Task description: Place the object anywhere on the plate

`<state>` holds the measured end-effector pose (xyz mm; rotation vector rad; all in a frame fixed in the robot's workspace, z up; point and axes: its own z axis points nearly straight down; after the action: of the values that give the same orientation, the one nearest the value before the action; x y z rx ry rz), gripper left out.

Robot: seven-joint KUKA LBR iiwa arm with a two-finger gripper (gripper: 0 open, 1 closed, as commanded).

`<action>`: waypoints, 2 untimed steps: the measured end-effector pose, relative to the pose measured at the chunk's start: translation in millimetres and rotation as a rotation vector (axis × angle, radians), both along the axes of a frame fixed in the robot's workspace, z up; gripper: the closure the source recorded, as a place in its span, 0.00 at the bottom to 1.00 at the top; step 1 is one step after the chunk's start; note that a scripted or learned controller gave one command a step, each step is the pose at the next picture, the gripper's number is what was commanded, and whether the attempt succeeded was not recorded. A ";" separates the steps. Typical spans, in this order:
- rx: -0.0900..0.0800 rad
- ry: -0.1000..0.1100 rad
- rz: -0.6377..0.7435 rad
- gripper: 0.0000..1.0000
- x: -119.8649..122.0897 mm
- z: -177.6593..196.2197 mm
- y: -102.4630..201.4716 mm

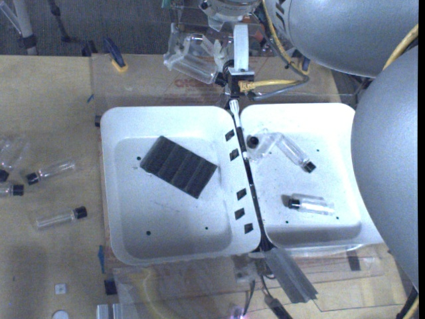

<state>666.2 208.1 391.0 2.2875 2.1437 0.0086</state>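
Claw up at the back of the rig, over the desk strip just behind both bins, roughly in line w/ the divider between them. Gap of claw: can't tell, too cluttered there. Nothing seen held.

Outward from claw: nearest is a clear vial in right bin, just beside the divider. It lies toward view's front and a bit right of claw, black cap toward the divider, long axis approx. left-right.
Second vial touches or nearly touches it and slants down-right.
Third vial sits apart, nearer front, approx. level.

Plate: dark ribbed slab in left bin, across the divider, nothing on it.

Judgement: pick not yet made. Carry would run from right bin to left bin.
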 end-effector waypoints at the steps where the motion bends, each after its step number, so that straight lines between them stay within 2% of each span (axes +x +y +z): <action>1: 0.000 -0.003 0.003 1.00 -0.1 9.8 2.2; 2: -0.001 -0.006 0.006 1.00 -0.2 19.6 4.4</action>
<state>666.1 212.5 410.6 2.2777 2.1465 0.0148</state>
